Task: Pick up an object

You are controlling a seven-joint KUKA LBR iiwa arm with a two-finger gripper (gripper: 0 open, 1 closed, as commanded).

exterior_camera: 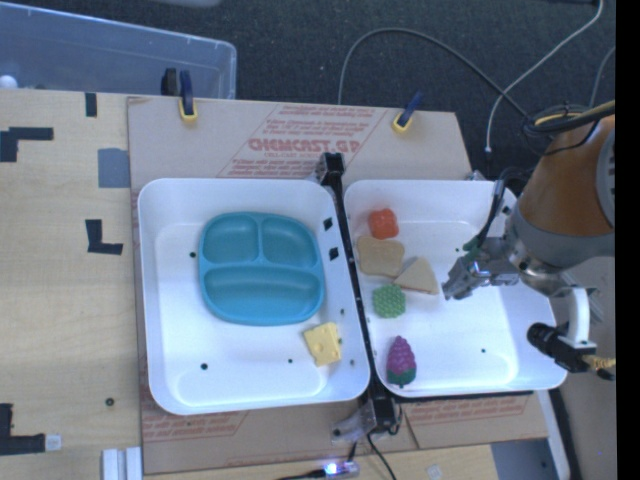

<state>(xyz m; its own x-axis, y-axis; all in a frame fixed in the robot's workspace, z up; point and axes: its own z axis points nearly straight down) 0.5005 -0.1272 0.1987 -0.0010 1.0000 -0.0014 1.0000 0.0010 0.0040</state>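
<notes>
The right bin (480,353) holds several toy foods: an orange-red piece (382,223) at the back, a tan bread slice (380,257), a tan wedge (421,277), a green bumpy piece (389,301) and a purple grape bunch (401,359) near the front. My gripper (460,283) hangs low over the right bin, just right of the tan wedge. Nothing shows between its fingers. In the left bin (170,358) lie a blue divided plate (262,269) and a yellow cheese piece (323,344).
A black divider (352,278) runs between the two bins. The grey arm with its orange band (565,193) reaches in from the right. Cables (420,48) loop behind the bins. Yellow clamps (187,106) hold the cardboard base.
</notes>
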